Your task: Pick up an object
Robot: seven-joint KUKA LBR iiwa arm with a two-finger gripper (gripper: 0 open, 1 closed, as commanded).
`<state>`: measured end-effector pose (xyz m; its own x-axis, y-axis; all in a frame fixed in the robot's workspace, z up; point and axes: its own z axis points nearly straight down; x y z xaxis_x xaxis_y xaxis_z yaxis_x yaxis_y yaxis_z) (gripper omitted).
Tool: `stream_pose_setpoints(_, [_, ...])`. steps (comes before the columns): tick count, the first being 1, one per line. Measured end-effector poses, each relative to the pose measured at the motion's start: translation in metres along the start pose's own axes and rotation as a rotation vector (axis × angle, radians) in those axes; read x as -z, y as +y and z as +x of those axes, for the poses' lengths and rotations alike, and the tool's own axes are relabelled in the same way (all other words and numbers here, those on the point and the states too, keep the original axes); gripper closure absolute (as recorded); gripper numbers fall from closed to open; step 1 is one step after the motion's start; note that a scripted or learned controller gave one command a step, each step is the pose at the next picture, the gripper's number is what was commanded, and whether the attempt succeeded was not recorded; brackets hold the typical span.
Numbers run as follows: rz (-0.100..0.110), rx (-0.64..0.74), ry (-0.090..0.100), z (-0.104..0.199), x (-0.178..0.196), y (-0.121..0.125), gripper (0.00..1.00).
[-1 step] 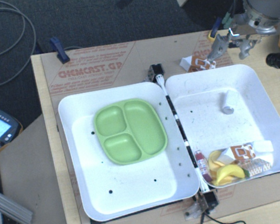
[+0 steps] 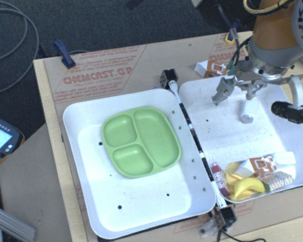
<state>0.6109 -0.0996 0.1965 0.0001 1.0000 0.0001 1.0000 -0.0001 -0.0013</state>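
Observation:
My gripper hangs over the upper middle of the right bin, its tip close to the bin's bare white floor, with nothing seen in it. The pickable objects lie in a pile at that bin's near edge, well below the gripper: a yellow banana-shaped toy, an orange and white snack packet, a clear wrapped packet and a thin red-labelled tube against the left wall. A green divided plate rests in the left bin.
The grey arm with its orange band comes in from the upper right. A black cable connector sticks out beside the wrist. A small orange packet lies on the cardboard behind the right bin. Black clips hold the bins together.

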Motion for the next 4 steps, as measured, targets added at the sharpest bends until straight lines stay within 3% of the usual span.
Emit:
stream_pose_setpoints(1, [-0.001, 0.000, 0.000, 0.000, 0.000, 0.000, 0.00])
stream_pose_setpoints(2, [0.001, -0.001, 0.000, -0.038, -0.058, 0.013, 0.00])
stream_pose_setpoints(3, [-0.004, 0.000, -0.001, -0.055, -0.084, 0.010, 0.00])
stream_pose_setpoints(4, [-0.020, 0.002, -0.005, -0.093, -0.102, 0.034, 0.00])
